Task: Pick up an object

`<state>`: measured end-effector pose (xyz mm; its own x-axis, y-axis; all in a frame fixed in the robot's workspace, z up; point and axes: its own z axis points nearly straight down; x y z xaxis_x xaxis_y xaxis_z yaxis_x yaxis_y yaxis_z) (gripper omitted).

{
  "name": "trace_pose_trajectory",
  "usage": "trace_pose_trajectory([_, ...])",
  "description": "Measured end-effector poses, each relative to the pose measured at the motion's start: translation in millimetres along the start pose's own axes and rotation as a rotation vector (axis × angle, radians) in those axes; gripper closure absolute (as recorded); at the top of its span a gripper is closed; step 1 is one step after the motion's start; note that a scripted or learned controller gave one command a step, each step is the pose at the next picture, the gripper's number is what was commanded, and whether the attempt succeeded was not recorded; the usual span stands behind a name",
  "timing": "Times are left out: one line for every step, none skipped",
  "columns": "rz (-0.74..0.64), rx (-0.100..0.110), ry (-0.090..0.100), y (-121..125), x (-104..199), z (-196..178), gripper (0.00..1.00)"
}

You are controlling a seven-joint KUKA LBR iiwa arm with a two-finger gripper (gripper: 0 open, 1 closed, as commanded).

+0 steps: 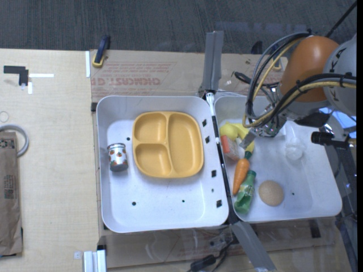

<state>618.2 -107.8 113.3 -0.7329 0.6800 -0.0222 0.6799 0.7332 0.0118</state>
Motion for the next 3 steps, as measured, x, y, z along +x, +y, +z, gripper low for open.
trace_pose_trajectory([-0.053,-0.010,-0.004,-8.9,-14.8,5.9,0.00])
trace_pose_trajectory([-0.143,-0.003,-0.014,1.7,-10.0,5.4,0.00])
trace_pose_trajectory([-0.190,-0.011,-0.016,-3.7,-10.6,5.3,0.00])
